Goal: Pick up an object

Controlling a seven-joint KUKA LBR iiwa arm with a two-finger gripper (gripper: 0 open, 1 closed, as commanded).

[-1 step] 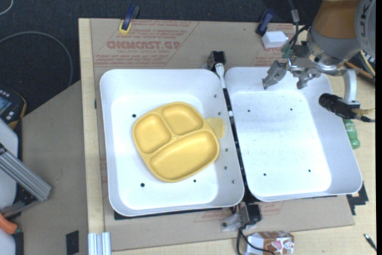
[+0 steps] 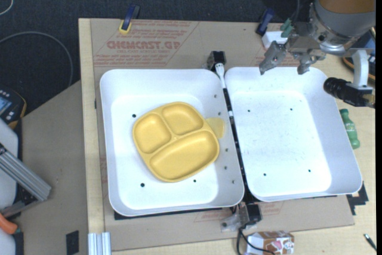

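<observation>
two-finger gripper (image 2: 285, 62): fingers spread, holding nothing, over right white bin (image 2: 334, 179) far rim | yellow divided plastic plate (image 2: 175, 141): in left bin (image 2: 116, 182), leftward and nearer the camera | long axis slanted

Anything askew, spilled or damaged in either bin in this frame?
Nothing spilled or broken. The yellow divided plate lies flat but rotated askew in the left bin, with a small yellow piece poking out at its right edge.

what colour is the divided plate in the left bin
Yellow; the divided plate shows plainly in the camera view.
</observation>
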